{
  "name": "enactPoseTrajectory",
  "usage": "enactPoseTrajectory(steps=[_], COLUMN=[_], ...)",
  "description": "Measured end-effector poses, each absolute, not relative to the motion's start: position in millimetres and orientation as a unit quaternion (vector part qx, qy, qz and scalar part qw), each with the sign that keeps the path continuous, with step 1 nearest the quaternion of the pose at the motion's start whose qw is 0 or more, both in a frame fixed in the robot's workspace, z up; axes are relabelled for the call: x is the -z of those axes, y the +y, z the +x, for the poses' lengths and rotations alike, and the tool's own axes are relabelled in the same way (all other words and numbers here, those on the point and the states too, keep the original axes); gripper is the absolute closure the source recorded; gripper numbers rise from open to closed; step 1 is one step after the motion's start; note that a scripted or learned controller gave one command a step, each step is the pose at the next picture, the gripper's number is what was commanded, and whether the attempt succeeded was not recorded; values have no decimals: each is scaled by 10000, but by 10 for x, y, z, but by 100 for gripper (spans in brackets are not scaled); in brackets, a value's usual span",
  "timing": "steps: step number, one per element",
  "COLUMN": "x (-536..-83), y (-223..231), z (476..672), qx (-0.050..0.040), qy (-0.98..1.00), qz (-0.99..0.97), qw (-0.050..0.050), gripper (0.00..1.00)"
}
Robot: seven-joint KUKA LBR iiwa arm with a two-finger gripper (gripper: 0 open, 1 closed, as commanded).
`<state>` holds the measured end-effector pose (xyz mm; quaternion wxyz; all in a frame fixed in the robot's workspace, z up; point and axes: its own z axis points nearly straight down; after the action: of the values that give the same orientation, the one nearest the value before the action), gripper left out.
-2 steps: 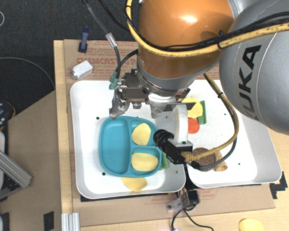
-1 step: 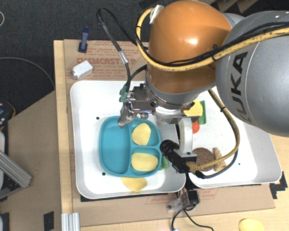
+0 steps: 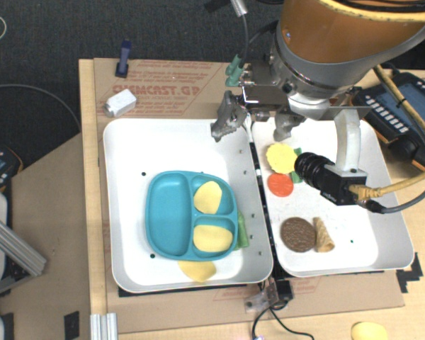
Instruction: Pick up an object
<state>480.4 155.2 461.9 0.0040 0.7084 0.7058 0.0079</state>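
The yellow piece [image 3: 281, 156] lies in the right bin [image 3: 389, 250] near its inner wall, with the red piece [image 3: 280, 184] touching its lower edge. My claw [image 3: 256, 125] hangs just above it, fingers apart and holding nothing, straddling the wall between the bins. Lower in that bin sit a brown cookie [image 3: 297, 234] and a tan piece [image 3: 323, 235], bare floor around them. The left bin [image 3: 120, 190] holds a blue tray [image 3: 168, 214].

Blue tray [image 3: 171, 214] crowds left bin [image 3: 124, 161]; its far end lies bare.
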Motion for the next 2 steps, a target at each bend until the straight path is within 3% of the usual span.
enactPoseTrajectory(steps=[1, 2], x=[-3631, -3383], y=[2091, 1759], z=[4775, 4789], qx=[51, 26], qy=[7090, 7060], qz=[7052, 7082], qw=[-28, -14], gripper=[0, 0])
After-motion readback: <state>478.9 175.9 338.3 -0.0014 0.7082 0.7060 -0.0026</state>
